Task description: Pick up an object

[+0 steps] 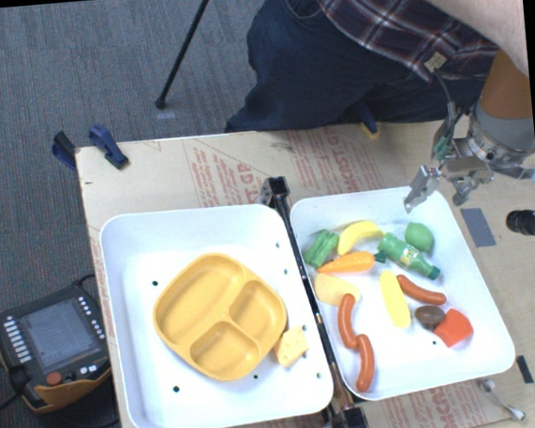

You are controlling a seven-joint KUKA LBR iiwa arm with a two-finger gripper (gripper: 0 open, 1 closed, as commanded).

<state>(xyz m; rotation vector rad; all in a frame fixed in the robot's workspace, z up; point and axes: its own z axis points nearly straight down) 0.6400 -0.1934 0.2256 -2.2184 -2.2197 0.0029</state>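
The right bin [487,347] holds several toy foods: a yellow banana [359,235], a green pepper [321,247], an orange carrot [348,264], a green bottle [406,251], a green lime [419,236], a yellow corn cob [394,300], red sausages [348,321], a brown piece [430,316] and a red block [454,328]. My gripper [438,192] hangs over the bin's far right corner, above and to the right of the lime. It is open with nothing between its fingers.
In the left bin [127,269] lie a yellow divided plate [221,314] and a cheese wedge [292,345]. A teach pendant [50,347] sits on the floor at left. A person [373,38] leans in beyond the bench's far edge. Blue clamps [105,144] grip the far left corner.
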